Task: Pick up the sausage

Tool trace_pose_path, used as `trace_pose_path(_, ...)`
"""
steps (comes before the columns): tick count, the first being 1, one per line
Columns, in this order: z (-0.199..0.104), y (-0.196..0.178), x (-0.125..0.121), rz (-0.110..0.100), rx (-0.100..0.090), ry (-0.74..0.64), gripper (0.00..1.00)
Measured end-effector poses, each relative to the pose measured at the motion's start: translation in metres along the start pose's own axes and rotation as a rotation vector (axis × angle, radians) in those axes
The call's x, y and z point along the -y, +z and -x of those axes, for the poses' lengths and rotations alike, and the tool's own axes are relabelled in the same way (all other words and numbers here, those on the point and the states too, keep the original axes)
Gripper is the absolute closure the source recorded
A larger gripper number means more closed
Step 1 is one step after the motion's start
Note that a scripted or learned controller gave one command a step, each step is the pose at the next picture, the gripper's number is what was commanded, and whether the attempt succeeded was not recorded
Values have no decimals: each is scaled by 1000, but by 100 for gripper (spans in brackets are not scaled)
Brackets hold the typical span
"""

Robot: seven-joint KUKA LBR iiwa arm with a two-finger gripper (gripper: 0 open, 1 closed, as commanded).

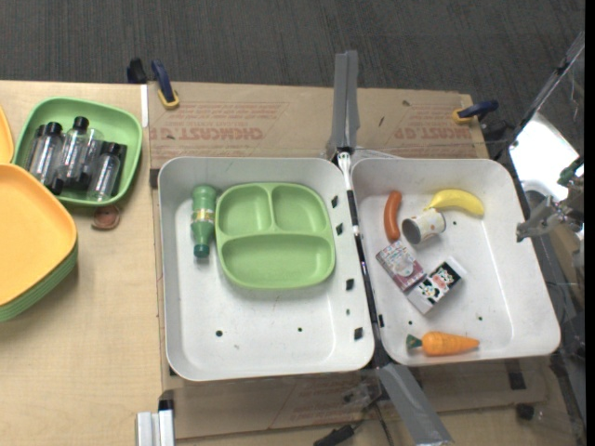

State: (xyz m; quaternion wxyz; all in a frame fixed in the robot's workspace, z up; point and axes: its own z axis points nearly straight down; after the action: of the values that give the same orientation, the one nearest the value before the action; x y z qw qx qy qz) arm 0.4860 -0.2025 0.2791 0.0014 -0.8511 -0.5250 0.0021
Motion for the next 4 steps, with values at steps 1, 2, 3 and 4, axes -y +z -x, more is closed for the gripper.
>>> trace_pose_path(1,0,-8,0,-3,2,-1,100)
trace_pose_path(2,-9,174,-35,-1,-1,223,100)
trace_pose_path(3,-49,72,-40,1,0,462,100)
trace_pose_path(4,-68,183,-97,0,0,685,100)
